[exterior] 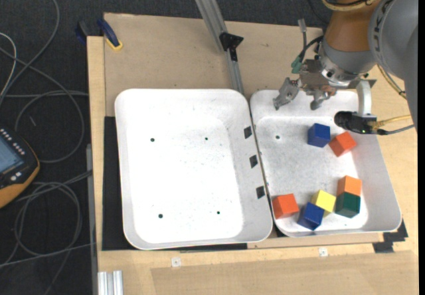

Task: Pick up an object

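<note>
My gripper (302,97) hangs over the far edge of the right bin (292,154), fingers spread apart with nothing between them. A blue cube (319,135) and an orange-red cube (342,143) lie just in front of it, to its right. Near the bin's front edge sit an orange cube (285,204), a blue cube (310,215), a yellow cube (325,200), a green cube (347,204) and an orange cube (349,186) behind the green one.
The left bin (179,167) adjoins the right one, black clips along the shared rim. A metal pole (212,14) slants over the bench behind the bins. Cables and a handheld device (13,164) lie on the floor at left.
</note>
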